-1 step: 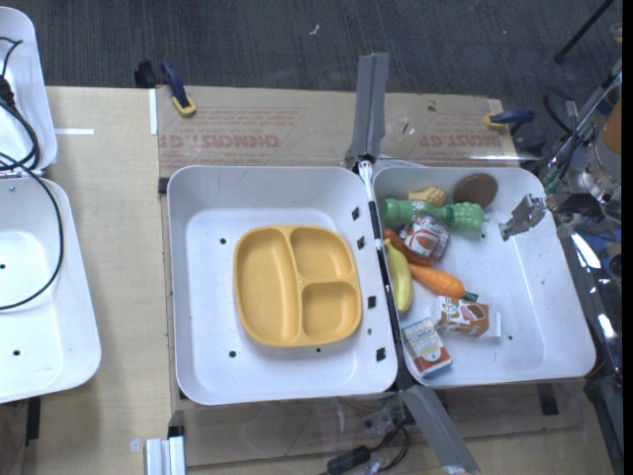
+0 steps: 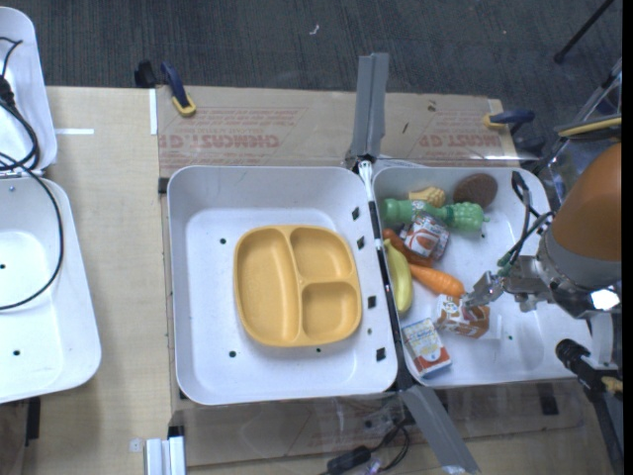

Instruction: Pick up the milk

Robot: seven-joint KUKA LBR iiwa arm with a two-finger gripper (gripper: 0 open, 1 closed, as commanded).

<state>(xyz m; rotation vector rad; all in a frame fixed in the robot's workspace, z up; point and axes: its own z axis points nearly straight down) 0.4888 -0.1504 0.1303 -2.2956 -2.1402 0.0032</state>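
White-and-orange milk carton [image 2: 426, 348] lies flat at lower left of the right bin [image 2: 514, 364], apart from the hand [image 2: 485, 290]. Hand sits lower right of frame, just above a small packet [image 2: 463, 317]; whether its fingers are apart or together, cannot tell. Carrot [image 2: 435, 279] and banana [image 2: 400, 277] lie nearby. Yellow divided plate [image 2: 297, 285] sits in the left bin [image 2: 198, 295].
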